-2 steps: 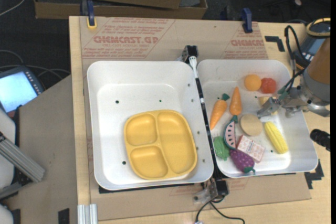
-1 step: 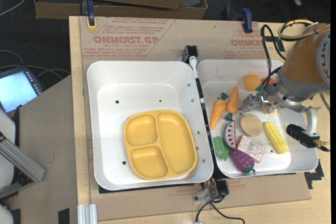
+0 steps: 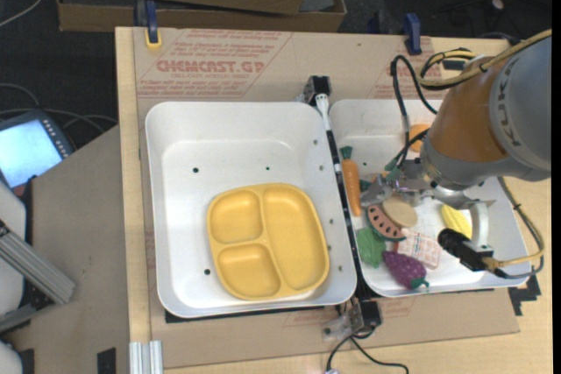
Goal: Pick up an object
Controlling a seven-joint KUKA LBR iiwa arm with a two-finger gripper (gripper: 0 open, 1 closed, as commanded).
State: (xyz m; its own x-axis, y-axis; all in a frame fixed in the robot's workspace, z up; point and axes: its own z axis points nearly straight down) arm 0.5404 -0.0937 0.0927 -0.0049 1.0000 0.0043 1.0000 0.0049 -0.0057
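Gripper low in right bin at right of frame, finger state impossible to tell; toy carrot beside it likely light, stiff, graspable mid-length.

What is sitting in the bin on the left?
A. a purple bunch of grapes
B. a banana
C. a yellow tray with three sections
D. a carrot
C: the yellow tray with three sections lies in the left bin, while the carrot and the purple grapes are in the right bin, where the arm is.
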